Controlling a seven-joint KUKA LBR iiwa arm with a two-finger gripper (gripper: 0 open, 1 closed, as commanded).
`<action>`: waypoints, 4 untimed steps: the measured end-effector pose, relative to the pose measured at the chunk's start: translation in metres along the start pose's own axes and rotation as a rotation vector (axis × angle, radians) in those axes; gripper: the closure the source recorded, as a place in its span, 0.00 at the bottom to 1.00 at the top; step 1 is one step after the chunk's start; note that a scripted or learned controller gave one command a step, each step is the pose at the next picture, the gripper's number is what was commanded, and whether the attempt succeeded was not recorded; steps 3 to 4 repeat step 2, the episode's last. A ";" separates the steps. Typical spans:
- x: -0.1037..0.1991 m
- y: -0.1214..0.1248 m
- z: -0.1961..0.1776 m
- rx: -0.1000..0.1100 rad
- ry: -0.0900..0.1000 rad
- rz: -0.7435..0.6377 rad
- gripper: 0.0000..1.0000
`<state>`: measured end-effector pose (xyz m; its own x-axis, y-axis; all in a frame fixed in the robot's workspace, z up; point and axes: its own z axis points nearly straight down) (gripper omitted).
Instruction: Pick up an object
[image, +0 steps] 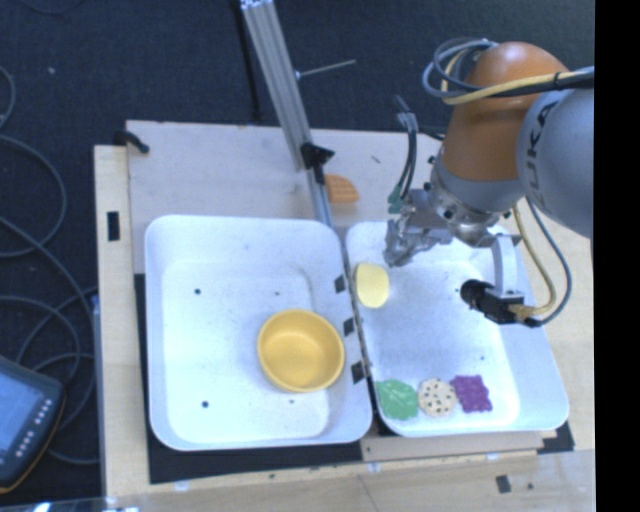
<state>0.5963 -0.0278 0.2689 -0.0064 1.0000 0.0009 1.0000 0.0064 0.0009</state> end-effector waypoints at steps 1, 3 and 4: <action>0.048 0.000 -0.002 -0.001 0.000 -0.001 1.00; 0.105 -0.005 -0.003 -0.001 0.001 -0.002 1.00; 0.105 -0.005 -0.003 -0.001 0.001 -0.002 1.00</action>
